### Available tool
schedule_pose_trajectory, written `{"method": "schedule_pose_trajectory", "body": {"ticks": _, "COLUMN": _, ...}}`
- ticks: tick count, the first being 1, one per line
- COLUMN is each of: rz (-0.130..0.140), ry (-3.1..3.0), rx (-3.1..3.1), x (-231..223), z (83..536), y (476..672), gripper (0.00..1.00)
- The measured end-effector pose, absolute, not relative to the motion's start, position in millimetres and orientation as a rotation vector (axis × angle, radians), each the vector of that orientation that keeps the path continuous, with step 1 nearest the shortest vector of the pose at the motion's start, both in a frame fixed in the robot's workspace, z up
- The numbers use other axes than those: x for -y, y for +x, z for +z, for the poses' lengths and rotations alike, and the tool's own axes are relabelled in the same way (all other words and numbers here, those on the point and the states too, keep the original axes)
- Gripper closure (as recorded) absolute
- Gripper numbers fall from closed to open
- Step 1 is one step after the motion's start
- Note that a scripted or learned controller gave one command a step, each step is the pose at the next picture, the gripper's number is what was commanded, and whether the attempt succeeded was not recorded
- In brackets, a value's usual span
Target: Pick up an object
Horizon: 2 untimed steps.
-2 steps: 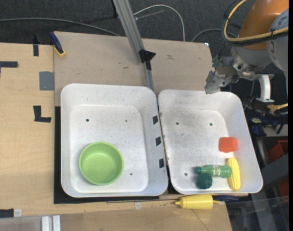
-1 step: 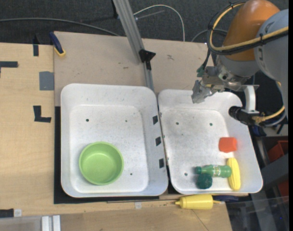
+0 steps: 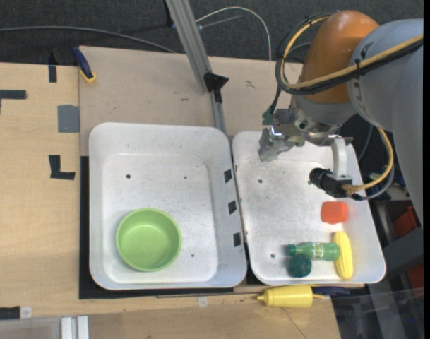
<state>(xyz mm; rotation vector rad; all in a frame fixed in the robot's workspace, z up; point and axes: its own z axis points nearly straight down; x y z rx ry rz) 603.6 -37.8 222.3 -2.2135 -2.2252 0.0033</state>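
You're in the approach — the gripper [image 3: 270,149] hangs with nothing in it, finger spread I cannot tell; the orange block [image 3: 334,212] lies well right and nearer you — travel there, then descend.

The arm [image 3: 384,55] ran out of the picture at the right edge, so its base could not be seen. Its wrist covered the far right corner of the right bin [image 3: 271,210]. The gripper [image 3: 269,145] was small and blurred against the bin's rim; whether its fingers stood apart or together could not be told. A grey pole [image 3: 190,34] was cut off by the top edge. The yellow bottle [image 3: 291,296] below the right bin lay partly under the bin's rim. The green bottle [image 3: 312,251] hid its far end behind the yellow thing [image 3: 343,254] beside it.
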Motion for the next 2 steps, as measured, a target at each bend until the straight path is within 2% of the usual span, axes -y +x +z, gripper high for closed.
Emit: {"method": "schedule_pose_trajectory", "body": {"ticks": 2, "rz": 0.004, "ry": -2.212, "rx": 2.225, "x": -64, "z": 219, "y": 556.0, "gripper": 1.0}}
